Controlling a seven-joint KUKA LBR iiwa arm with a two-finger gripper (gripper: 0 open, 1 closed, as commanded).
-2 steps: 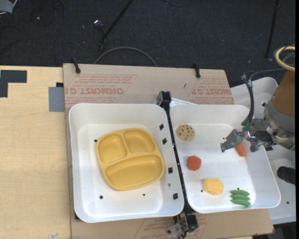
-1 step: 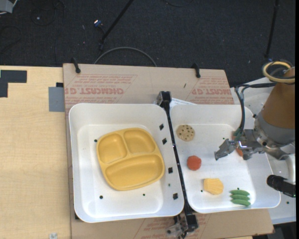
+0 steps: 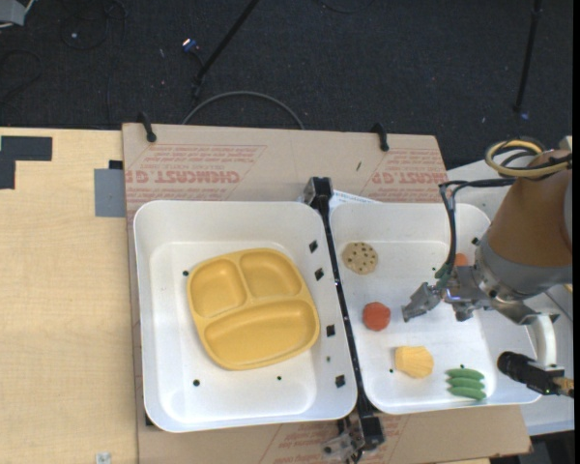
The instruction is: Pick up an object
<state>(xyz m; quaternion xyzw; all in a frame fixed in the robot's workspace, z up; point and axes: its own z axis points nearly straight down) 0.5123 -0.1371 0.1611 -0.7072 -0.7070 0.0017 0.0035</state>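
Observation:
The right bin [image 3: 406,240] holds a round cookie [image 3: 360,256] near its back left, a red ball-like piece [image 3: 376,315] in the middle, a yellow chunk [image 3: 414,362] toward the front and a green pea pod [image 3: 466,383] at the front right. My gripper [image 3: 435,301] hangs low over the right bin, to the right of the red piece and above the yellow chunk. Nothing shows between its fingers. The grey arm with its orange band comes in from the right.
The left bin [image 3: 164,249] holds a yellow divided plate [image 3: 252,307]. A black divider [image 3: 333,298] runs between the two bins. Cardboard lies under both bins, and cables hang along the arm on the right.

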